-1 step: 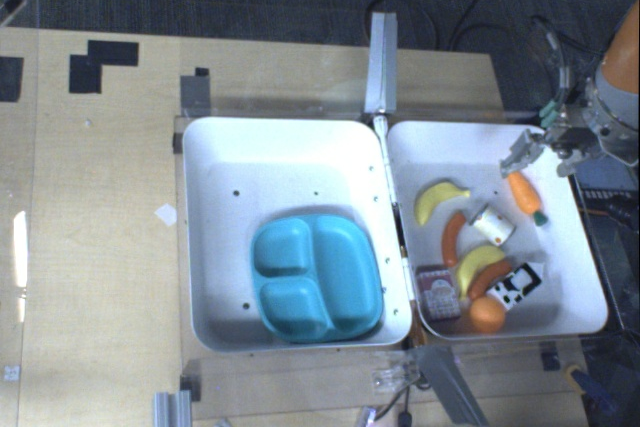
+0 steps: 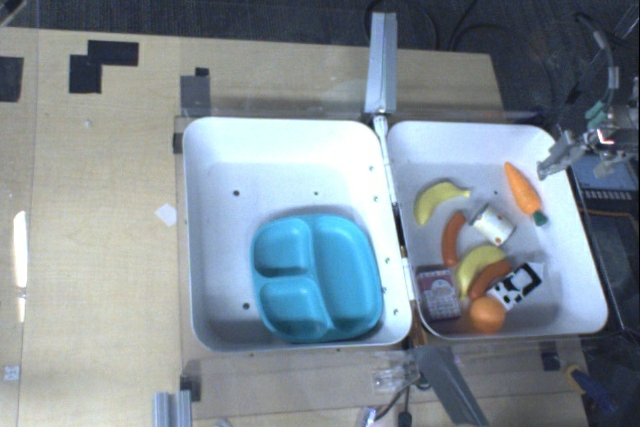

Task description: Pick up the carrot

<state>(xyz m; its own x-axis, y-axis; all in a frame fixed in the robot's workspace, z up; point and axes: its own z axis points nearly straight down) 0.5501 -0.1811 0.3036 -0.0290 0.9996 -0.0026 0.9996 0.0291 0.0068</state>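
While the gripper [image 2: 562,155] waits at the frame's right edge, grip unclear, the carrot [image 2: 523,190] lies just lower-left, slanting down-right.

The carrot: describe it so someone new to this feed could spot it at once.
Look in the right-hand white bin, near its far right wall. The carrot lies there tilted, apart from the cluster of bananas and other items nearer the bin's middle. It is the only pointed orange piece with a green tip; the orange fruit at the near edge is round.
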